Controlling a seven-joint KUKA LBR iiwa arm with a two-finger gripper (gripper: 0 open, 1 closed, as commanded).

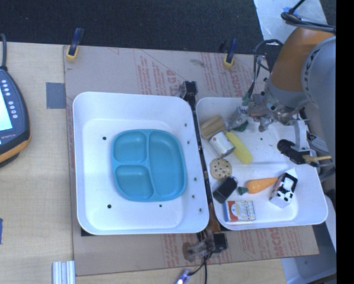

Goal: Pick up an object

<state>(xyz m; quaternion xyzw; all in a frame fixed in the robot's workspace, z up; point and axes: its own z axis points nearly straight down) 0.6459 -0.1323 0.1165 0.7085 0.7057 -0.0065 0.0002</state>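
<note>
The gripper (pixel 252 116) hangs over the right bin's (pixel 307 216) far end. Just beside it lies the corn (pixel 239 147); nearer the camera, cookie (pixel 220 168) and carrot (pixel 261 186). Left, a plate (pixel 148 164) sits in the other bin (pixel 91 158).

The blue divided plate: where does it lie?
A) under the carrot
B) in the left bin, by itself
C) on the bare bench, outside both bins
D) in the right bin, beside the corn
B: the blue divided plate lies flat in the middle of the left bin, while the corn and the carrot lie in the right bin.

Wooden bench (pixel 29 206) bears a cardboard sheet (pixel 135 70); two white bins (pixel 85 158) side by side; a pendant (pixel 2 117) at left.
</note>
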